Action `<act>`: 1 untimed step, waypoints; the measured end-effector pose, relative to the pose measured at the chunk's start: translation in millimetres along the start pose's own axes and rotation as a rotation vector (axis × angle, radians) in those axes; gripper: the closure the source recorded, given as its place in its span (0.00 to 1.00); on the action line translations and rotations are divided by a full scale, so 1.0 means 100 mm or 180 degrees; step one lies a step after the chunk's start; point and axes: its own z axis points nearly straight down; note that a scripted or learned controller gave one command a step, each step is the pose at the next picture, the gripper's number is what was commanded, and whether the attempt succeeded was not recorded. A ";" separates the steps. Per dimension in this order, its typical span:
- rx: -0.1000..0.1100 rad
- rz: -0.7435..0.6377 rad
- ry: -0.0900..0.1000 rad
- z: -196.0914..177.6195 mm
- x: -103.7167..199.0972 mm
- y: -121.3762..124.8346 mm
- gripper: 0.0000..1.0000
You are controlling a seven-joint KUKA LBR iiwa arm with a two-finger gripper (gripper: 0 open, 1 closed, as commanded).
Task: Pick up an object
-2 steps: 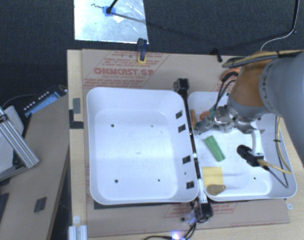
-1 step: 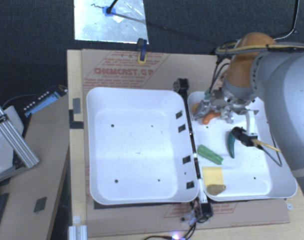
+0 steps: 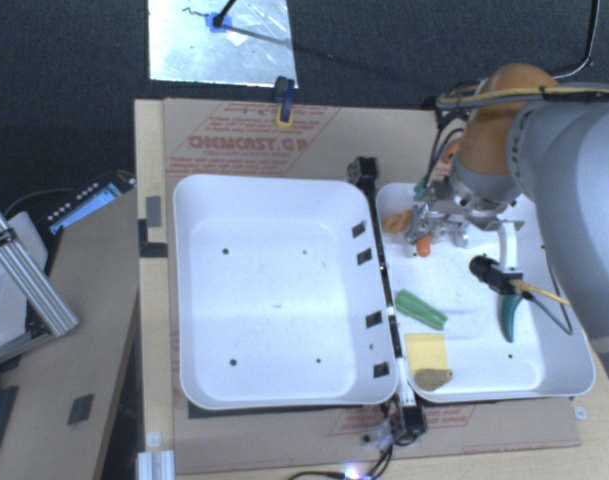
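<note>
Dark carpet (image 3: 64, 68) all round, with a shiny silver sheet (image 3: 184, 38) lying on it at the top. The pale bench (image 3: 149, 298) carries a cardboard sheet (image 3: 254, 138) with red print. A blue and yellow clamp (image 3: 284, 103) sits on the sheet's far edge. Two white bins stand on the cardboard side by side, touching along a row of black clips (image 3: 364, 258).

The left bin (image 3: 274, 298) is on the bench's left half. The right bin (image 3: 549, 373) holds all the loose objects.

The grey arm (image 3: 574, 168) comes in from the right, its orange band (image 3: 494, 118) above the wrist. The gripper (image 3: 436, 230) is down in the far left part of the right bin. Can't tell whether it is spread or closed, nor whether anything is in its grasp.

Objects in the right bin:
- An orange piece (image 3: 396, 222) lies just left of the gripper, near the bin's far left corner.
- A small orange-red bit (image 3: 422, 249) sits right under the gripper; contact unclear.
- A green piece (image 3: 420, 309) lies tilted at mid-bin, by the left wall.
- A yellow block (image 3: 425, 349) sits nearer the camera than the green piece.
- A brown lump (image 3: 433, 378) touches the yellow block's near edge, at the bin's near left corner.
- A teal curved tool (image 3: 508, 318) lies toward the right side, well apart from the others.
</note>
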 end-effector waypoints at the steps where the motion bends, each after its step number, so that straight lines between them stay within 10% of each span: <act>1: -0.0115 -0.0021 -0.0003 -0.98 0.46 0.13 1.00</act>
